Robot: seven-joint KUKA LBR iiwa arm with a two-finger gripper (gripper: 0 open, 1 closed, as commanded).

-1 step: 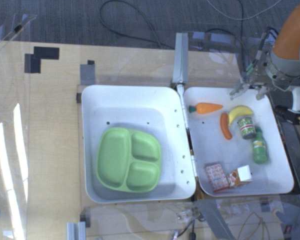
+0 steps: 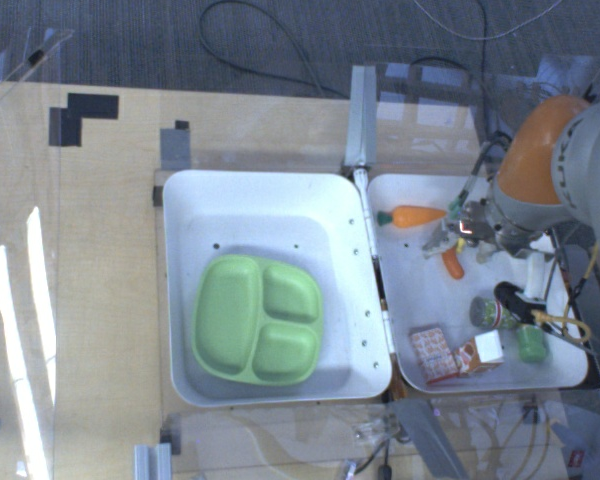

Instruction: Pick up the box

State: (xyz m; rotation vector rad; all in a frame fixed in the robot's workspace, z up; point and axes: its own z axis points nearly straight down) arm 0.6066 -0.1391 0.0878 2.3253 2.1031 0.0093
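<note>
Lying flat: patterned box (image 2: 432,353) (rectangular) | right bin (image 2: 420,298) smooth white | jaws (image 2: 458,236): state unclear

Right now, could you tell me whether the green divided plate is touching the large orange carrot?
Apart: the camera view shows plate and carrot in separate bins.

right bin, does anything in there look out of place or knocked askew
Nothing looks spilled or damaged. The small box lies flat near the right bin's front edge, turned at a slant to the bin walls. The gripper sits by a small orange piece further back, well apart from the box.
</note>
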